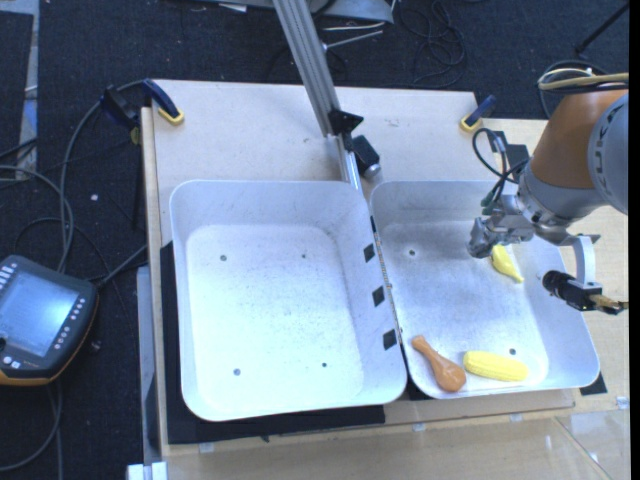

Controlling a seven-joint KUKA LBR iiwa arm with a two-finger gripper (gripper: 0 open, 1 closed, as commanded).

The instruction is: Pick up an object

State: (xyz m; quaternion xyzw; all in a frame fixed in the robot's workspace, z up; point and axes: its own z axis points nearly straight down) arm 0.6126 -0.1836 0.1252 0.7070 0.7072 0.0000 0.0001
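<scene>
Two bins on the table; pincer (492,240) in right bin (430,218), small yellow piece (506,264) at its 5 o'clock; its grip state I cannot tell.

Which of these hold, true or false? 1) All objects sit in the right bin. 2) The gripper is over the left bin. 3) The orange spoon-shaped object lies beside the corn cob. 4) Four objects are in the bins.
1) True: the small yellow banana-shaped object, the orange spoon-shaped object and the yellow corn cob lie in the right white bin.
2) False: the gripper is over the right bin, by the banana-shaped object.
3) True.
4) False: three.
</scene>
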